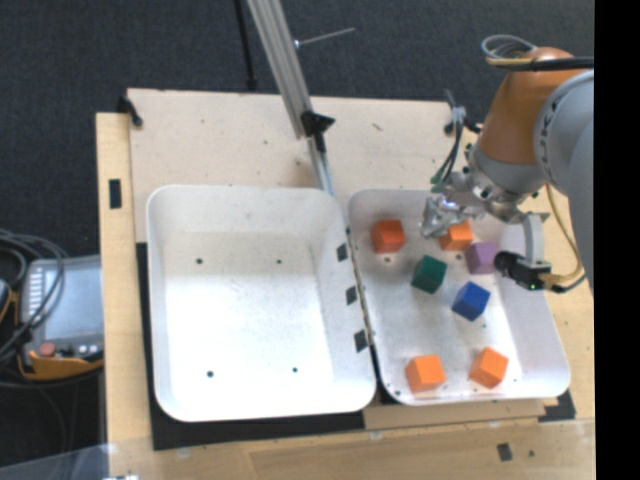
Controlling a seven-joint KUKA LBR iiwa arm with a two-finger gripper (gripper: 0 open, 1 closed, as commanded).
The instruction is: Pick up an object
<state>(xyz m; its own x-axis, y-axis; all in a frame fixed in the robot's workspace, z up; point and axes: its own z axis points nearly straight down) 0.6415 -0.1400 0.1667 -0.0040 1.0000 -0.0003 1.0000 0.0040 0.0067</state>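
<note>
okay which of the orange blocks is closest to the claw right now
The small orange block at the far side of the right bin, right beside the claw and next to the purple block. The other three orange blocks sit farther off.

Seen from above at a slant: grey arm with orange band (520,118) reaching in from the right, two-finger gripper (441,218) low over the right shallow white bin (545,353), just beside a small orange cube (459,235). Scattered nearby: another orange cube (388,235), a purple cube (481,257), dark green cube (429,274), blue cube (470,300), two orange cubes (425,372) along the near wall. Alongside, the left shallow white bin (165,218).
</note>
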